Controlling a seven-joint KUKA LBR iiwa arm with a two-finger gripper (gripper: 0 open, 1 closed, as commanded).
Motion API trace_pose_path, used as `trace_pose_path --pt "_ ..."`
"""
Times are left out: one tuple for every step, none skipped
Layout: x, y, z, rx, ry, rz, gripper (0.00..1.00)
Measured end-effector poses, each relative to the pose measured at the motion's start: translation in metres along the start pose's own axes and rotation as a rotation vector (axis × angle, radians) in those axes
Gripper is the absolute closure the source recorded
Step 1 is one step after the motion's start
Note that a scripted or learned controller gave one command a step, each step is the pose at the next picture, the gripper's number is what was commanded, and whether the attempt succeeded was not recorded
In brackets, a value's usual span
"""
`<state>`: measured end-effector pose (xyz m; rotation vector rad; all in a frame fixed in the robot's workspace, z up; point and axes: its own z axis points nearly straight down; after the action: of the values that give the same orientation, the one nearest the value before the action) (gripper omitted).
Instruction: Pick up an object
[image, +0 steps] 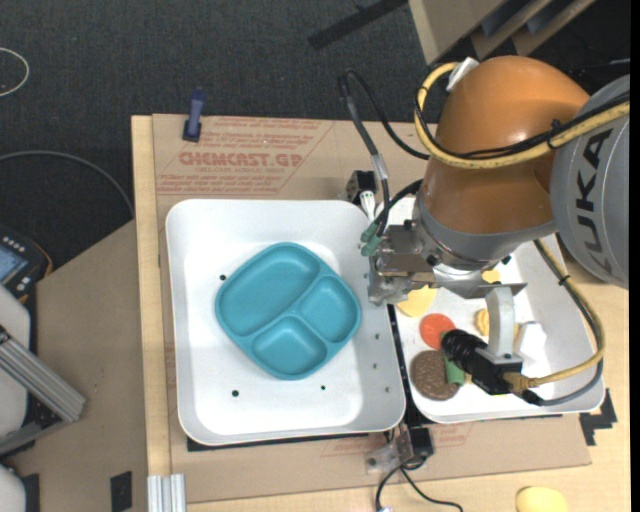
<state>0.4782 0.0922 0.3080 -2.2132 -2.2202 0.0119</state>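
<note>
My gripper (384, 284) hangs over the left edge of the right bin (570, 300), close to the wall between the two bins. Just right of it lies a yellow piece (421, 300). Below that sit an orange-red round thing (437, 327) and a brown disc (431, 373), with a small green piece (455, 375) beside the disc. Another yellow bit (481, 322) and a white thing (531, 340) lie further right. The arm's big orange wrist hides much of the right bin. Nothing shows in the gripper's grasp.
The left bin (200, 250) holds a blue divided plate (288, 310) near its middle. A cardboard sheet (240, 150) lies behind the bins, with a small blue object (193, 116) at its far edge. A yellow thing (538, 498) sits off the bench at the front right.
</note>
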Motion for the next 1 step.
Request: trace_pose_path --pt "-0.0227 0.0 -0.1916 -0.032 0.004 0.003 1.0"
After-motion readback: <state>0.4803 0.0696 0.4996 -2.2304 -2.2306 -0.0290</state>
